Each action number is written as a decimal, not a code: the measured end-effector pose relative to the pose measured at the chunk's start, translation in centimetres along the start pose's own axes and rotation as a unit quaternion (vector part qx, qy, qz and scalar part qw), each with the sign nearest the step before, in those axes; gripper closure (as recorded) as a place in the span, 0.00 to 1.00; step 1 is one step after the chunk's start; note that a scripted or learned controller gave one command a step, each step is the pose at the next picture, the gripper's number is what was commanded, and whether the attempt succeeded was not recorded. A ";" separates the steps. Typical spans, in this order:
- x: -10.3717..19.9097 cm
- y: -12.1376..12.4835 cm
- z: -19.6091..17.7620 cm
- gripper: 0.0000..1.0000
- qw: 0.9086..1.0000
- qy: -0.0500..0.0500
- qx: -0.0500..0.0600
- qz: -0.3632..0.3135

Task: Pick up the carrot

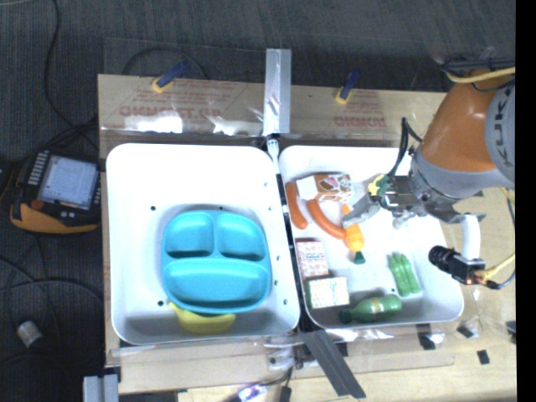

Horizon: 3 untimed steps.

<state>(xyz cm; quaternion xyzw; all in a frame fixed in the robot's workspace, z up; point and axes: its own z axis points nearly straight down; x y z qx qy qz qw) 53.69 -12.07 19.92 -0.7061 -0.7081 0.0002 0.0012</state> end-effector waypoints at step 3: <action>-2.0 -1.5 -5.1 1.00 0.999 -0.001 -0.001 -0.041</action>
